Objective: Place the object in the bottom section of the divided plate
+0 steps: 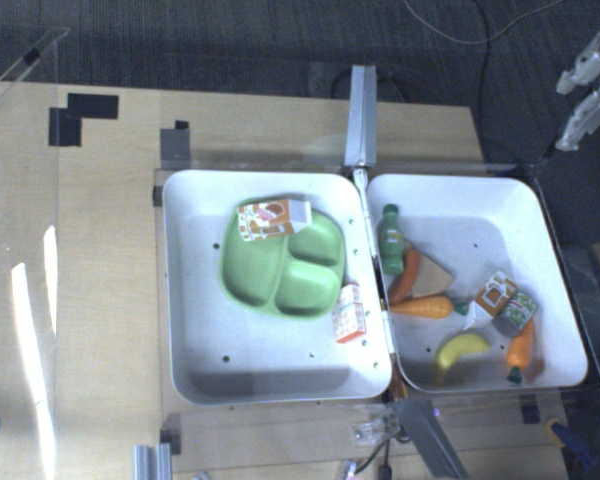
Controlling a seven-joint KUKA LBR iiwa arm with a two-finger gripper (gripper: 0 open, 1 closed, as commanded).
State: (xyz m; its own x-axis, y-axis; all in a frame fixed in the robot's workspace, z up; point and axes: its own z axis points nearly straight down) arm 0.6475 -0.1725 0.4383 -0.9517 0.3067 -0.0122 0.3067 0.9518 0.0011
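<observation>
The light wooden worktop (90,298) carries two shallow white bins side by side. In the left bin (195,348) sits a green divided plastic plate (280,263), tilted a little so its compartments fan out toward four o'clock. A small printed carton with orange and white artwork (272,217) lies across the plate's rim at its twelve o'clock side, partly on the upper section. A second small carton, white with red-orange print (349,315), lies off the plate at its four o'clock, just beside the plate's edge and close to the bin's right wall.

The right bin (520,203) holds a scatter of toy food. A green bottle (390,234) lies against the left wall at about ten o'clock. Just below it are an orange-red carrot-shaped piece (406,274) and a tan wedge (436,276); a longer orange carrot (424,307) lies near the middle. A yellow banana (462,350) rests at six o'clock, another small printed carton (506,302) at four o'clock, and one more orange carrot (521,348) beneath it.

The pale gripper (588,93) hangs well apart from both bins, at the two o'clock corner over the dark carpet. I cannot tell whether it is clenched or released, and I see nothing in it.
</observation>
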